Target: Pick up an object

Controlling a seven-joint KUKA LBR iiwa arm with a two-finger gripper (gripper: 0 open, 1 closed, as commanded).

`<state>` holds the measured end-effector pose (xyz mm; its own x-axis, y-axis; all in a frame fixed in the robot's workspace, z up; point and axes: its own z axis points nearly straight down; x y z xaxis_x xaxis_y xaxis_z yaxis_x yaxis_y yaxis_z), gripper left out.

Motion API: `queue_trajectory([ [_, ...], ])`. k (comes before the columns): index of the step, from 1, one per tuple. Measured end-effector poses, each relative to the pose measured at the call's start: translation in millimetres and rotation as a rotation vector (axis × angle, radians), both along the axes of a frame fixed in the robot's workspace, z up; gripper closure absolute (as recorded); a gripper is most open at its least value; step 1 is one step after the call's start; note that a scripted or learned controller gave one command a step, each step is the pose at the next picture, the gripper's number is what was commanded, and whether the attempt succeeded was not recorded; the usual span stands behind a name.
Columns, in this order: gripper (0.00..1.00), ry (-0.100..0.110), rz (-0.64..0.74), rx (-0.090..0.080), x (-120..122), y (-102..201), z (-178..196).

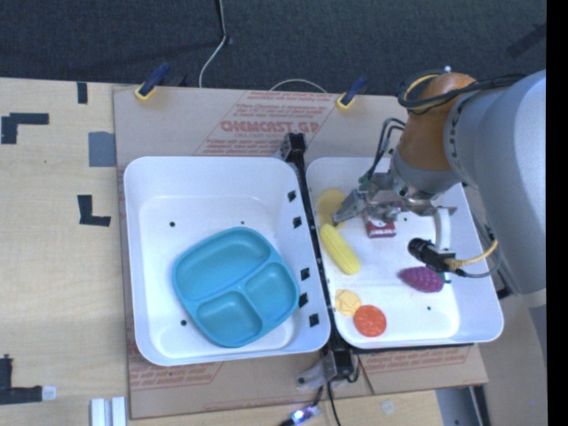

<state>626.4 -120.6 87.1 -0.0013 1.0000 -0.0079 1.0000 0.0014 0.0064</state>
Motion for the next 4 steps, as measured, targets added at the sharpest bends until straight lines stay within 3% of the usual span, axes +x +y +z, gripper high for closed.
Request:
queue_trajectory([
  [1,1.0,-0.008,0.0,-0.001,3,0,15],
  [2,1.0,0.005,0.001,0.008,-1,8,61],
  [4,1.0,0.002,0.0,0.007,-4,15,160],
])
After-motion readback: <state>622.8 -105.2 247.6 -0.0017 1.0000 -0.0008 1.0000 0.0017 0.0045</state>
